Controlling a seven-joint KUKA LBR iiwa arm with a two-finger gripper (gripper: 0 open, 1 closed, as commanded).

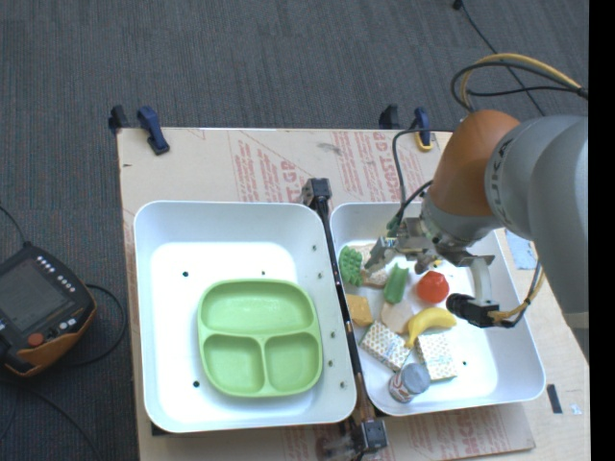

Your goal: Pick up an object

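My two-finger gripper (392,257) hung low over the upper left of the right white plastic bin (519,373), just above the leafy green toy vegetable (352,265) and the pale green wedge (396,284). How far it was open I could not tell, and nothing showed held in it. With the red toy tomato (432,286) and yellow toy banana (429,323) crowded beside, I judged a straight, centred descent on one piece best.

One fixed overhead camera looks slantwise down on both bins (240,224).
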